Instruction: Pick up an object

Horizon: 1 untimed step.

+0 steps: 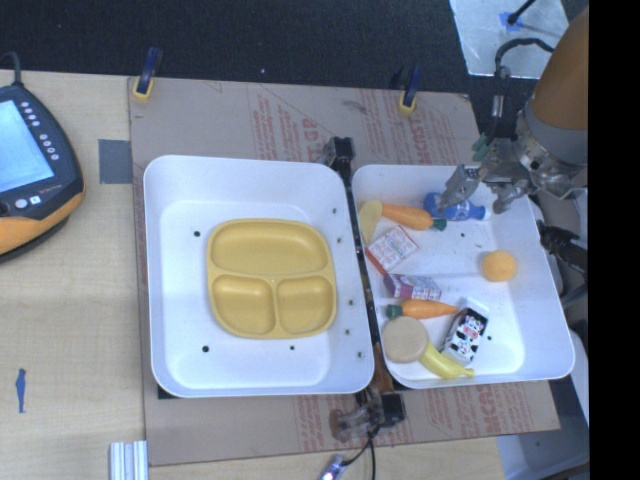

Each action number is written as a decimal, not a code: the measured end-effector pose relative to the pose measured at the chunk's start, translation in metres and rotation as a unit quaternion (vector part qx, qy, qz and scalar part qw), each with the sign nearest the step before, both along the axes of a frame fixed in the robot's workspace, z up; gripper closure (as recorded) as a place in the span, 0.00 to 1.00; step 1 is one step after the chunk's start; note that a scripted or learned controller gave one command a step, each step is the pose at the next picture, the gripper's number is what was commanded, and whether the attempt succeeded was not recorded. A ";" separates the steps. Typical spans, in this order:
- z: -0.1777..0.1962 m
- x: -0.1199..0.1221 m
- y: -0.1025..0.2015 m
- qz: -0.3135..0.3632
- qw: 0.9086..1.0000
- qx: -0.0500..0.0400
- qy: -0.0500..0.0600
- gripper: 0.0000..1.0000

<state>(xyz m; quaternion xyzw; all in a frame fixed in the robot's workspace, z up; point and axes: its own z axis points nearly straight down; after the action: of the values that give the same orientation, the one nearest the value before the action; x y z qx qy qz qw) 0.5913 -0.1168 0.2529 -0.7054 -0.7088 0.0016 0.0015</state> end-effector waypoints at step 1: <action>-0.097 0.064 -0.048 0.000 1.000 -0.001 0.001 0.00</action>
<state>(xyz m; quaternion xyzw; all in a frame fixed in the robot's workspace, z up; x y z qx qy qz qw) 0.6551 -0.1649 0.1555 -0.7055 -0.7087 0.0030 0.0018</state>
